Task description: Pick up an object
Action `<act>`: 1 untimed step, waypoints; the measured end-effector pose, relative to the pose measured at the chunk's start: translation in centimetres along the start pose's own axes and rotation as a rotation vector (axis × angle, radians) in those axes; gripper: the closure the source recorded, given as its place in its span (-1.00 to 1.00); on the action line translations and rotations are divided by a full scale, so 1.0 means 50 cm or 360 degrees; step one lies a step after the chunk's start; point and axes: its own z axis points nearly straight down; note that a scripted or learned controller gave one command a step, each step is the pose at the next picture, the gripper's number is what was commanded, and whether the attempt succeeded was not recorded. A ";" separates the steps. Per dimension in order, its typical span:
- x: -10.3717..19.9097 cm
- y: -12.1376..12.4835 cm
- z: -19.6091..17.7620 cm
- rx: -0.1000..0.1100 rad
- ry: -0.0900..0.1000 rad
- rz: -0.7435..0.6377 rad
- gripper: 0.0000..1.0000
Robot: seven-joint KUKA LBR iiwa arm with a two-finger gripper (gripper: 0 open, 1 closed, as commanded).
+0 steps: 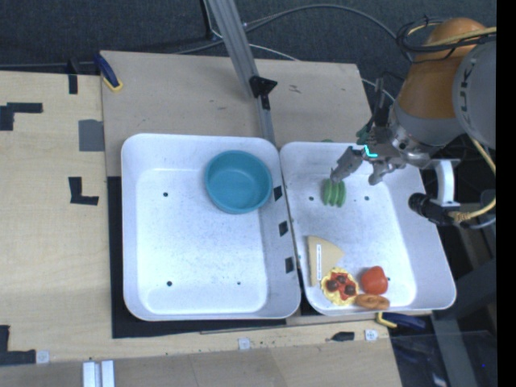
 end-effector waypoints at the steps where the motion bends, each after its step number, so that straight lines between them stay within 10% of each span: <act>1: 0.000 0.000 0.000 0.0000 0.0000 0.0000 -1.00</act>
